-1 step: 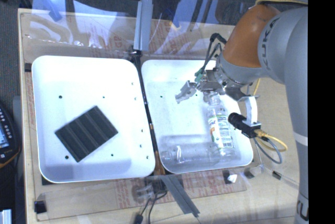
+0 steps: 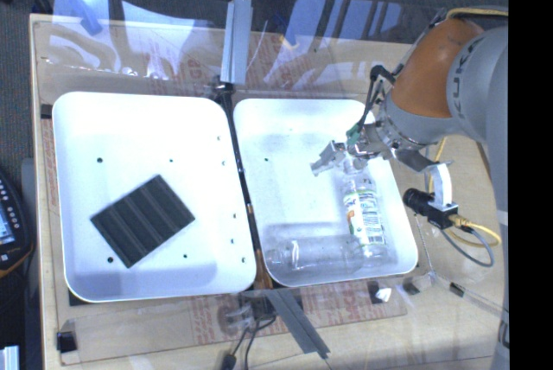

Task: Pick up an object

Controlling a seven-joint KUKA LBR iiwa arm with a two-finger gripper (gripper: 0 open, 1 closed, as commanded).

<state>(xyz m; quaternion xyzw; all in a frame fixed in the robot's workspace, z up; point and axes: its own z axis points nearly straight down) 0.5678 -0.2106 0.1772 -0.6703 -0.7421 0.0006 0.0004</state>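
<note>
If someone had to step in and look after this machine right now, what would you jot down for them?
End effector: over the upper middle of the right bin, above the top end of the labelled clear bottle. I cannot tell if it is open or shut, and nothing shows in its grip.
Things: the labelled bottle lies along the right side of the right bin; a second clear bottle lies across the bin's near edge. A dark ridged flat panel lies in the left bin.
Done: nothing picked up yet.
Left: grasp one object and lift it.
</note>
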